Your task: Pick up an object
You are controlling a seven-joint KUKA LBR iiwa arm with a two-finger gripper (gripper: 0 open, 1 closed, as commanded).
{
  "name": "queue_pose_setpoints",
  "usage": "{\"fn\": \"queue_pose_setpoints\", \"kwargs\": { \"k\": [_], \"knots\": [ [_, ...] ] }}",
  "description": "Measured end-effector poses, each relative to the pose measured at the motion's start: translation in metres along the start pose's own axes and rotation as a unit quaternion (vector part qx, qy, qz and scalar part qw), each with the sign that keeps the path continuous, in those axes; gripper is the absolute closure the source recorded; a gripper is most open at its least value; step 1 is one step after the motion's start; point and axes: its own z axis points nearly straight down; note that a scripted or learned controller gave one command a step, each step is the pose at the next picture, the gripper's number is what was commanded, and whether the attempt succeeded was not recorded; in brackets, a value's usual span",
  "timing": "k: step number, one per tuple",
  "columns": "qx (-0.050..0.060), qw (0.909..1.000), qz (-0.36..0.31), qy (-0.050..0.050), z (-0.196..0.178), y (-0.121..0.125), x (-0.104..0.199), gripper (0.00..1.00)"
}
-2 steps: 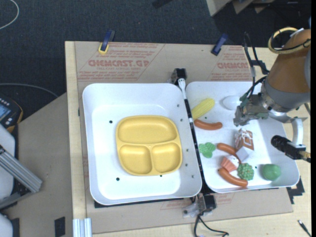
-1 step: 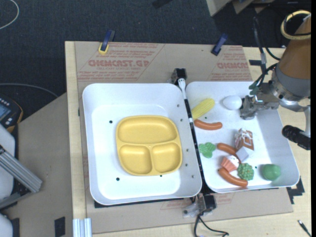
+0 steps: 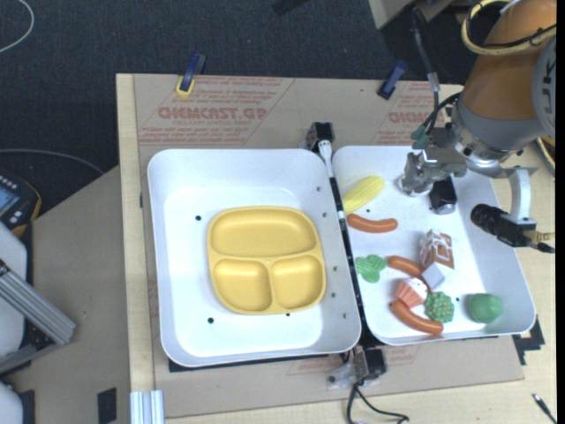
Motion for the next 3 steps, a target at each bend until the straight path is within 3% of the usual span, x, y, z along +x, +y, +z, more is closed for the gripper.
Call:
{"fn": "queue_pose_setpoints", "kwargs": {
  "k": [1,2,3],
  "knots": [
    [0.0,1.0,0.0,0.0,-0.005,0.032,0.047,1.0],
    [0.0,1.0,0.001,0.0,0.013,0.064,0.086,1.0],
    [0.001,1.0,0.001,0.0,0.022,0.077,0.119,1.0]
  ]
}}
